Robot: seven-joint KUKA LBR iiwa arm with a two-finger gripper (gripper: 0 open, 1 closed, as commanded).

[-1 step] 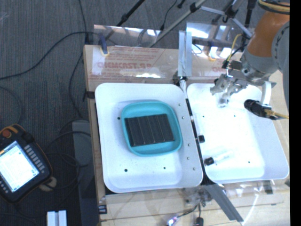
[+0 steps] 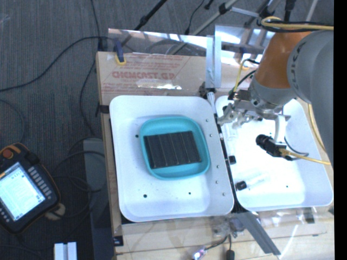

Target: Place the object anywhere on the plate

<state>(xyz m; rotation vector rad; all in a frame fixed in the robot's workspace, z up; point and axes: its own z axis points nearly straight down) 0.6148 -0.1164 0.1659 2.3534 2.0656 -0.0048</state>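
gripper (image 2: 238, 115): we cannot tell its state | plate (image 2: 174, 148) sits to its left | risk: we carry nothing across, no visible object

A wooden bench (image 2: 111, 145) is seen from above at a slant, its bare edge exposed along the left side and at the front. Two shallow white bins are set directly on it, side by side and touching. The left bin (image 2: 127, 199) takes up the bench's left and middle portion; the right bin (image 2: 303, 194) reaches its right edge. A brown cardboard sheet (image 2: 152, 75) with red print is noted along the back edge, behind the left bin.
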